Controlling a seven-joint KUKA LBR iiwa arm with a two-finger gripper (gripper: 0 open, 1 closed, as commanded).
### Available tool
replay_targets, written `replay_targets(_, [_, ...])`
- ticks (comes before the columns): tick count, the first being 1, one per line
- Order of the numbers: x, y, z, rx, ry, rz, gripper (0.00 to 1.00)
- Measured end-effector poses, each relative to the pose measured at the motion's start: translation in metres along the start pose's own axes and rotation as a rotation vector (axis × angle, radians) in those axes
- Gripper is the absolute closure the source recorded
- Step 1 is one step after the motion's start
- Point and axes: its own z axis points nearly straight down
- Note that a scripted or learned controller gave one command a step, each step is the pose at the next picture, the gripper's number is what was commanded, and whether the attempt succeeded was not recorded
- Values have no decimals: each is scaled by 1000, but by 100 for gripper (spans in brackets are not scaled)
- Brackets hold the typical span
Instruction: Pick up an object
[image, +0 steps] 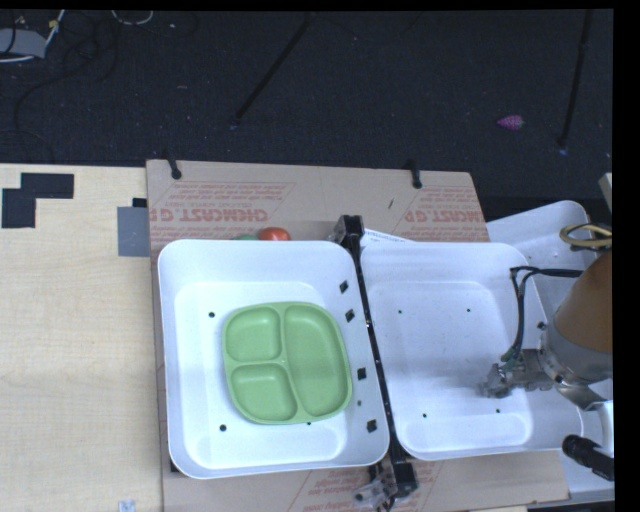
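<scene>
Nothing looks lifted yet, so I judge the pick barely begun. The likely target, a pale green moulded plastic plate with three compartments (287, 361), lies flat in the left shallow white plastic bin (190, 290), all its compartments bare. The right shallow white plastic bin (450, 300), touching that plate's bin along a black central divider, has a bare floor. The hand (512, 379) hangs low at its far side, well apart from the plate; its grip I cannot tell. A small red-orange round object (274, 235) sits on the desk just behind the plate's bin.
</scene>
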Motion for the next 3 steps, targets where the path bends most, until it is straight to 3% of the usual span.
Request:
replay_targets(2, [-2, -1, -104, -1, -1, -5, 100])
replay_targets(3, [-3, -1, -123, 1, 0, -5, 100])
